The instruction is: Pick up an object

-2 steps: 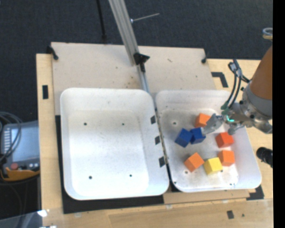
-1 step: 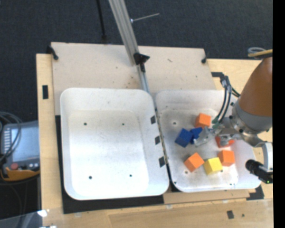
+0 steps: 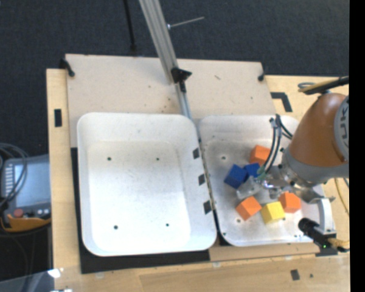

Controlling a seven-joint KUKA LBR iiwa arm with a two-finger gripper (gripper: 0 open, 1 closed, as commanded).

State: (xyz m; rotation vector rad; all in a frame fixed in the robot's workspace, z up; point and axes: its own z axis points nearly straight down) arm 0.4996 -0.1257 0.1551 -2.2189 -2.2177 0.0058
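- The gripper [image 3: 264,184] sits low in the right bin [image 3: 231,233], partly covered by the arm's orange band [image 3: 319,132]; whether it is spread or pinching cannot be told
- A blue block [image 3: 236,176] lies just left of it, a smaller blue piece [image 3: 253,170] beside that
- Orange blocks lie at [image 3: 260,154], [image 3: 249,207] and [image 3: 290,202], the last partly hidden by the wrist
- A yellow block [image 3: 272,212] rests between the lower two
- The left bin [image 3: 88,163] stands alongside, a metal rail [image 3: 161,35] leaning above

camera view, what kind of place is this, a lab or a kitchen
Most likely a robotics lab bench: two shallow white bins side by side, small coloured blocks in the right one, and an aluminium camera mast over dark carpet.
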